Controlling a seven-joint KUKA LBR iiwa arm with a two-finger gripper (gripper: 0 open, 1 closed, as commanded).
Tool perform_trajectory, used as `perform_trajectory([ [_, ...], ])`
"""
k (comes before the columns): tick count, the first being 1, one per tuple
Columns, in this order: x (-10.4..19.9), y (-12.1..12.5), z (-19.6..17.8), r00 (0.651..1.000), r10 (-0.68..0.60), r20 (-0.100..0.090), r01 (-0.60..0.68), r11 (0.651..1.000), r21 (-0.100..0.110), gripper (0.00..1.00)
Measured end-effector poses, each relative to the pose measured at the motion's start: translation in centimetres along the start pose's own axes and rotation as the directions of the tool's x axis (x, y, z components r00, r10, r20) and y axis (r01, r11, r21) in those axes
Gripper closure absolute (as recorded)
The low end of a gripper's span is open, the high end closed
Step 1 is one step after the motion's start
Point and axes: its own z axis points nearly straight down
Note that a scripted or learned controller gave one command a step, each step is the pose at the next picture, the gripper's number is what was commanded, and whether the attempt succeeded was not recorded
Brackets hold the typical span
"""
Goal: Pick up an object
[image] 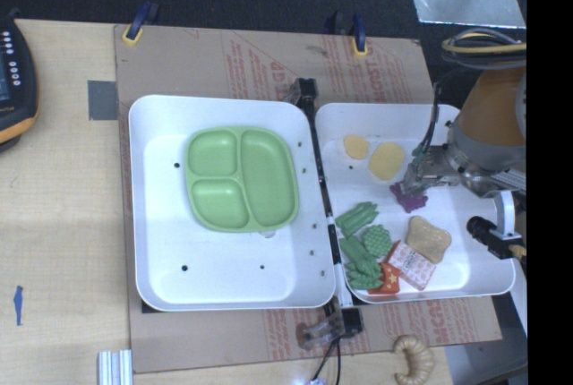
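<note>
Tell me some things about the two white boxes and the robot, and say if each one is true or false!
1. The green plate lies in the left bin. True.
2. The green plate has three sections. True.
3. The purple piece lies in the left bin. False: it lies in the right bin, right by the gripper.
4. The two yellow rounds sit on the green plate. False: they lie in the right bin.
5. The tan, bread-like piece lies in the right bin. True.

We see a grey arm [488, 161] with a broad orange band [491, 110] above its wrist. A thin dark cable [434, 119] runs along its left side, and yellow and black cables [483, 43] loop at the far end. The gripper [417, 182] is dull grey metal.
</note>
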Motion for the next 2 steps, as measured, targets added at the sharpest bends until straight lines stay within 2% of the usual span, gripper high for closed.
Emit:
perform_trajectory([
  [1,0.0,0.0,0.1,1.0,-0.001,0.0,0.001,1.0,0.001,0.0],
  [2,-0.1,0.0,-1.0,1.0,-0.001,0.003,0.001,1.0,-0.001,1.0],
])
